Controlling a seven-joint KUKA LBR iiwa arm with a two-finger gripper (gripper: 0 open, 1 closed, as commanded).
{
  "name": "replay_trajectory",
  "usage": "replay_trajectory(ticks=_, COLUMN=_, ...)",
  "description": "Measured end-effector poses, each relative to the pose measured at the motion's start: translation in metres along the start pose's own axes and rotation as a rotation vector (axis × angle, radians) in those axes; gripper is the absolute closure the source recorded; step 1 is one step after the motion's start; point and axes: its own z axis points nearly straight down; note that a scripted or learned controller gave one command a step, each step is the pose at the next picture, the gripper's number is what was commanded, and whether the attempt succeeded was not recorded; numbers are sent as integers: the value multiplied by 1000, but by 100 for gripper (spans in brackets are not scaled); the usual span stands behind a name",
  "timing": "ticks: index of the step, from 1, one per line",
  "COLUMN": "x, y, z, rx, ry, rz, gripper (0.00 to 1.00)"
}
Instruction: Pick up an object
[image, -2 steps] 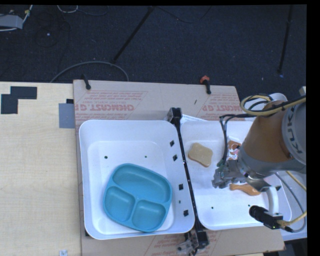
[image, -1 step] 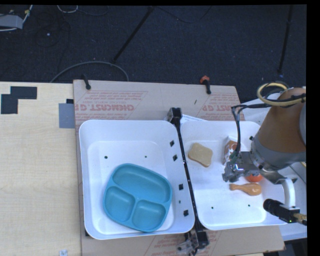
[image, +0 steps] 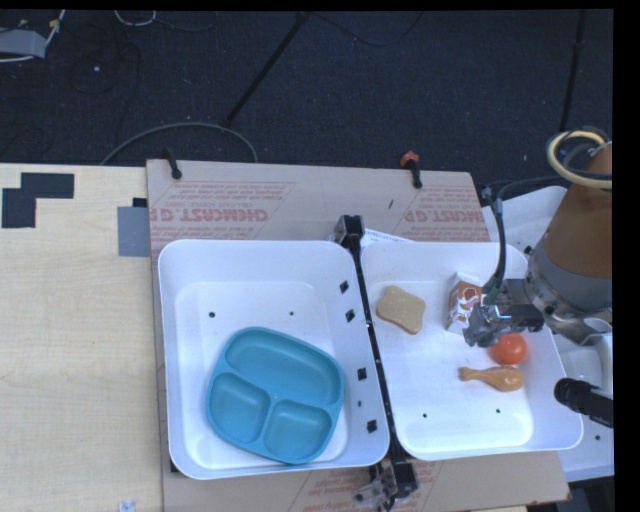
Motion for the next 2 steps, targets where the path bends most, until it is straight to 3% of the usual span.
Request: replay_trajectory(ticks=2, x=102, y=27, z=35, rx=9, ry=2, rz=-3, gripper=100)
